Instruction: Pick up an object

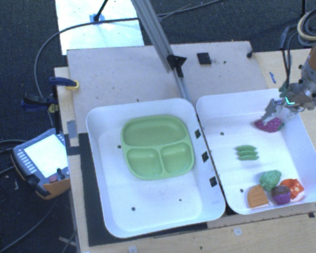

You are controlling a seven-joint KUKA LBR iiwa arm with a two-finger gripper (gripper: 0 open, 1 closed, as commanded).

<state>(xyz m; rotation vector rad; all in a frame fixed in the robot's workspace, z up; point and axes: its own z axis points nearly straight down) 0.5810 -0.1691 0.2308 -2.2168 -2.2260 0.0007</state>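
**Gripper low over purple item, upper right of right bin**

Left of frame: left bin (pixel 114 213) carries a green divided plate (pixel 157 147), lying flat, nothing on it. No part in this step.

Centre-right: right bin (pixel 225 115) has a green pea pod (pixel 246 152) lying alone mid-bin. At the bin's lower right sit four items packed close: an orange piece (pixel 257 197), a green leafy piece (pixel 270 179), a dark purple piece (pixel 281 194) and a red piece (pixel 294 188).

Upper right: gripper (pixel 274 111) is just above or touching the purple-magenta item (pixel 268 124), near the bin's far wall. Whether its grasp is open or closed cannot be told; the item is not visibly held.

Judgement: this looks like the descent or grasp step. To do it well, the gripper should centre on the item, go straight down, close fully before lifting, and stay off the bin wall.
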